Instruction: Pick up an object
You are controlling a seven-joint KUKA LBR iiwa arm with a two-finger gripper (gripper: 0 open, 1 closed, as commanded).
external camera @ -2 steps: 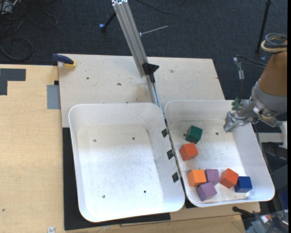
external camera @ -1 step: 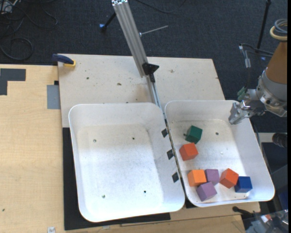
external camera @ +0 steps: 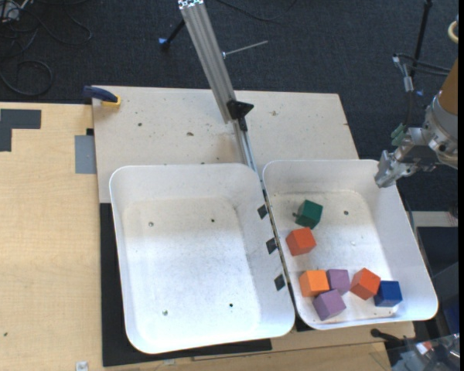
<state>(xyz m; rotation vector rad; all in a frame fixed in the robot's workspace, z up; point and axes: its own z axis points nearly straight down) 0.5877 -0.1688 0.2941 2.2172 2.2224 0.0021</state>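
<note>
The right bin (external camera: pixel 402 230) holds several small blocks. A green block (external camera: pixel 310 212) lies near its middle, with a red-orange block (external camera: pixel 300 241) just below it. Along the near side sit an orange block (external camera: pixel 315 282), two purple blocks (external camera: pixel 329 303), another red-orange block (external camera: pixel 365 282) and a blue block (external camera: pixel 388 293). My gripper (external camera: pixel 388 173) hangs at the far right corner of this bin, above its rim and well away from every block. Nothing shows between its fingers.
The left bin (external camera: pixel 124 207) stands beside the right one, with a row of black clips (external camera: pixel 269 246) along the shared edge. A slanted aluminium pole (external camera: pixel 215 68) rises behind the bins. A blue and yellow clamp (external camera: pixel 102 95) sits at the bench's back left.
</note>
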